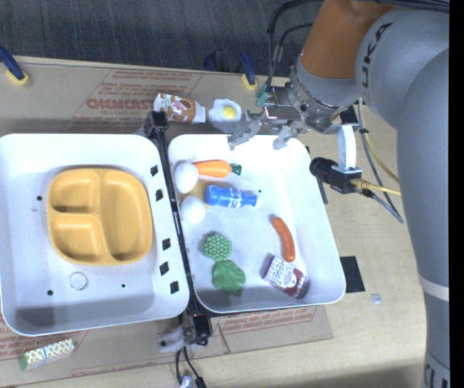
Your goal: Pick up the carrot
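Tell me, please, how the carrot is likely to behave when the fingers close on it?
The carrot looks like smooth, tapered plastic, so it is probably stiff and light but may slip. Lying on its side against an egg, it could roll.

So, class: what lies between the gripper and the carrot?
In the camera view, just bare white bin floor separates the gripper, above the bin's far edge, from the carrot.

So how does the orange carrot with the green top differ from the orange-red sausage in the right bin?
The orange carrot with the green top lies almost level across the view, near the far end of the right white bin; the orange-red sausage lies steeply slanted, nearer the bin's right wall. The carrot tapers and has a green end; the sausage is rounded at both ends, redder and glossy. Both are long, lie flat and are untouched.
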`<action>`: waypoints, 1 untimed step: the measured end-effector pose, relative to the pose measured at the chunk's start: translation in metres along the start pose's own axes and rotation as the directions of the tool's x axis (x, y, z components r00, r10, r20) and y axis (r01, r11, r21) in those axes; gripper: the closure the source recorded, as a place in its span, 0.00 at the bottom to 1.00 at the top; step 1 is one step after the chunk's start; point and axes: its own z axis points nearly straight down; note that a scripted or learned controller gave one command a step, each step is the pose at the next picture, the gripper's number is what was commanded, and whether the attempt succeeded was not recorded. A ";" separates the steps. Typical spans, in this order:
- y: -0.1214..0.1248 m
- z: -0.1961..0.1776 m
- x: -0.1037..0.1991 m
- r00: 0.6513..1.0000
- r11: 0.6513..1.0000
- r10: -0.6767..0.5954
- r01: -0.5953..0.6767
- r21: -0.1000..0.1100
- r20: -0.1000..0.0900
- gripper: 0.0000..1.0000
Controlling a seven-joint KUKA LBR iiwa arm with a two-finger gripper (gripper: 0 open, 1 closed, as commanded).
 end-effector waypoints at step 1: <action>0.030 0.143 0.004 0.999 0.999 -0.045 0.045 -0.001 0.002 0.00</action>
